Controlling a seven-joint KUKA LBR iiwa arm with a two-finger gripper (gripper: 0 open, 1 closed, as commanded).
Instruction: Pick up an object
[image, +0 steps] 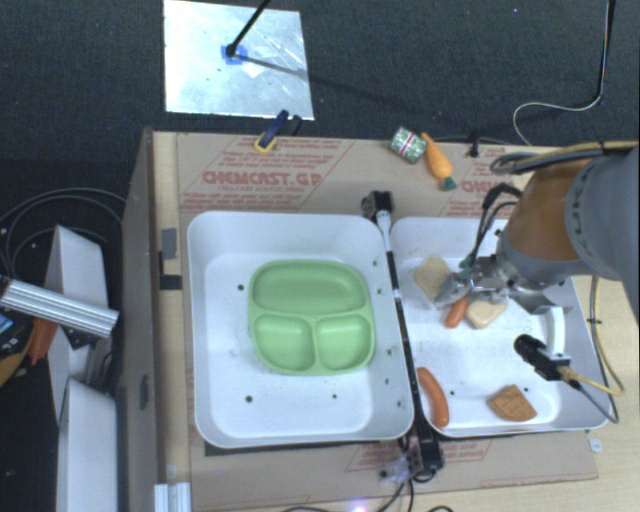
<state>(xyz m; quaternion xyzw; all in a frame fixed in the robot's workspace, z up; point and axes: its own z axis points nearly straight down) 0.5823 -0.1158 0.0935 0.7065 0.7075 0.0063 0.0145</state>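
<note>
Looks like the grab itself is underway: the gripper sits low in the right bin, can't tell how it's set, with a small carrot just at its 7 o'clock, so next it needs a clean lift.

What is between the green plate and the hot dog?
In the camera view, bare white bin floor, then the dark divider between bins, separates the green three-compartment plate from the orange-red hot dog.

The grey KUKA arm with its orange band reaches in from the right edge of the camera view, its wrist bent downward and leftward. Its metallic two-finger claw sits low, pointing left, partly blurred against its own wrist housing.
</note>
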